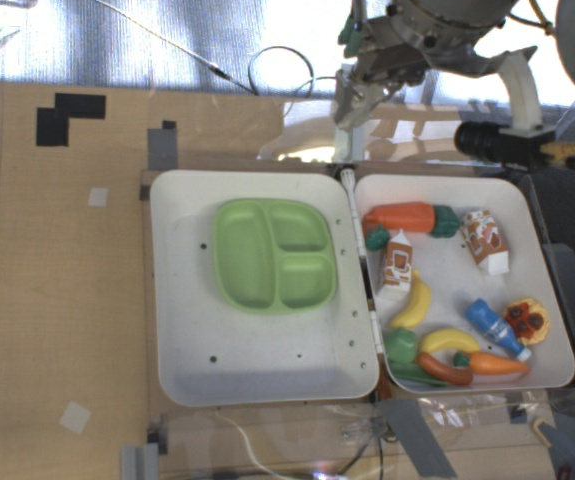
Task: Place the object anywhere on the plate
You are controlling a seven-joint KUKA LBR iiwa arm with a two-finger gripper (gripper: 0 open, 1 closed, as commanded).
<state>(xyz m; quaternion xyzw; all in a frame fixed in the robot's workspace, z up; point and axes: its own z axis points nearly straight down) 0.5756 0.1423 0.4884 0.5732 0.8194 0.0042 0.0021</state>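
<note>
Hovering gripper (350,118) above bins' far edge, finger state unclear, nothing seen held. Risk: toys (399,263) crowded, grab may slip; plate (275,254) untouched.

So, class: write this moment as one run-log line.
hand: above the bins' far edge, nothing seen in it | green plate: left bin, bare | toy food: right bin | placing: not yet done

I see the green three-compartment plate (272,254) lying flat in the left bin (182,368), toward its far right; toy foods (437,288) lie scattered in the right bin (557,358).
</note>
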